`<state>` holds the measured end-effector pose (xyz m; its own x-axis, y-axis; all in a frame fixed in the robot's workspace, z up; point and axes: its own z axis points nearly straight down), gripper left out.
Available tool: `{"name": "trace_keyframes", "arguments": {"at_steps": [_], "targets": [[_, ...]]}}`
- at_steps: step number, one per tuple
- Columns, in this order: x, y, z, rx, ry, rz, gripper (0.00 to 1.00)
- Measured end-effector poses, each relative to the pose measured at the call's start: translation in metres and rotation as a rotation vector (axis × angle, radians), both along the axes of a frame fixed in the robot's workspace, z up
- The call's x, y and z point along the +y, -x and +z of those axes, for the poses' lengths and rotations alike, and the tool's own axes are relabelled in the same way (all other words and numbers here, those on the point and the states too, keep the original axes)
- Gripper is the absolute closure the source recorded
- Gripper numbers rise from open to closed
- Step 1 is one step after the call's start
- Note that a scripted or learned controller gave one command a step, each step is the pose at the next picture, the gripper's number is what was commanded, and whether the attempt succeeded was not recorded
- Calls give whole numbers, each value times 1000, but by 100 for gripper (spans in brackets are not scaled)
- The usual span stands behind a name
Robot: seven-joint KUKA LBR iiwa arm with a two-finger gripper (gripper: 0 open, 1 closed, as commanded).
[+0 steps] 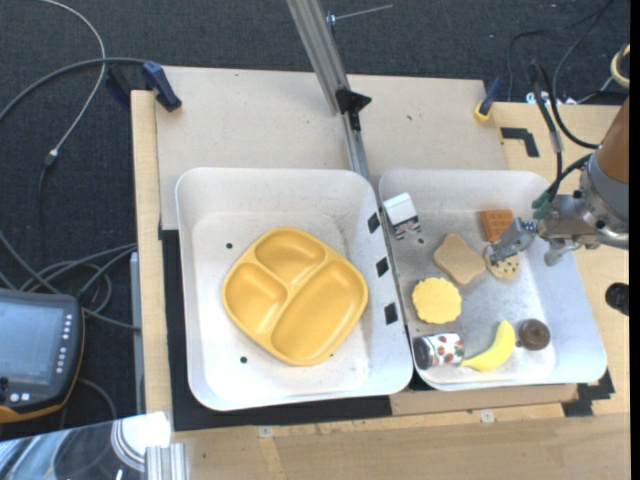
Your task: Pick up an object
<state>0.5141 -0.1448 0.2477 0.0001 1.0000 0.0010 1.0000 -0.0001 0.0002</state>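
Observation:
The right bin (570,298) holds several toy foods. Among them are a white carton (400,211), a tan toast slice (460,260), an orange cracker (495,224), a chocolate-chip cookie (506,267), a round yellow waffle (437,300), a small can (440,349), a banana (493,348) and a brown donut (535,334). My gripper (525,246) reaches in from the right and hangs low over the bin's upper right part. It is just above the cookie and beside the orange cracker. I see nothing lifted off the bin floor.
The left bin (200,228) holds a yellow divided plate (295,295). A metal pole (320,43) slants down to the gap between the bins. Blue clamps (160,86) sit at the bench's back corners. Cables lie on the dark floor at left and upper right.

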Motion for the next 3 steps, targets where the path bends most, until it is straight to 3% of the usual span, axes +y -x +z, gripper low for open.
{"name": "trace_keyframes", "arguments": {"at_steps": [1,2,3], "targets": [[0,-1,11,-3,0,1,100],[3,-18,28,-3,2,3,100],[17,-1,142,-11,3,3,100]]}}
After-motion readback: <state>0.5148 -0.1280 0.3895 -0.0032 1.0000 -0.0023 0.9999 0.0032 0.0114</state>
